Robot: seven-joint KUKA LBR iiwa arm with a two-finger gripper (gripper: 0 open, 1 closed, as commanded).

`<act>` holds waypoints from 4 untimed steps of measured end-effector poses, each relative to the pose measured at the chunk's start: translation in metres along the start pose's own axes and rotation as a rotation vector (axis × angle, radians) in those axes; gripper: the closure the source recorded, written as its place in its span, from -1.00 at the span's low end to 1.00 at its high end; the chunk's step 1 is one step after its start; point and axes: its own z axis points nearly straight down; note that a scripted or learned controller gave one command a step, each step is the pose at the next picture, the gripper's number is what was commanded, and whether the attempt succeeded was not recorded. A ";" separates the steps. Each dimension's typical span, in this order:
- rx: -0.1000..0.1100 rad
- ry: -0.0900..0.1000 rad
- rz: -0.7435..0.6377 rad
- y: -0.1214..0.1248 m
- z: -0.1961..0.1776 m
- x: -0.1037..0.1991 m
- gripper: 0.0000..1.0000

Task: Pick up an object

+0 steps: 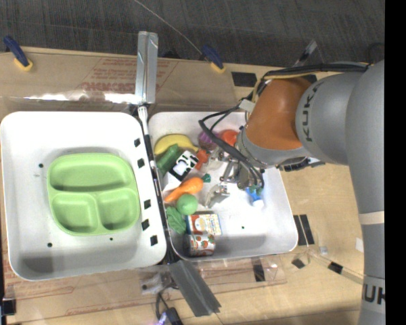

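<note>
The pincer (220,193) hangs low in the right bin (274,229), beside the toy carrot (184,189); whether it is released or clenched, I cannot tell. Toy food sits heaped against the bin's left wall, so it works that crowded side.

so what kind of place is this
Probably a robot lab's grasping test bench: a KUKA arm reaches over two white bins, one heaped with toy food like a banana, cardboard clamped beneath.
</note>
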 end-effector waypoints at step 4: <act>0.002 0.002 0.117 0.056 0.002 0.009 1.00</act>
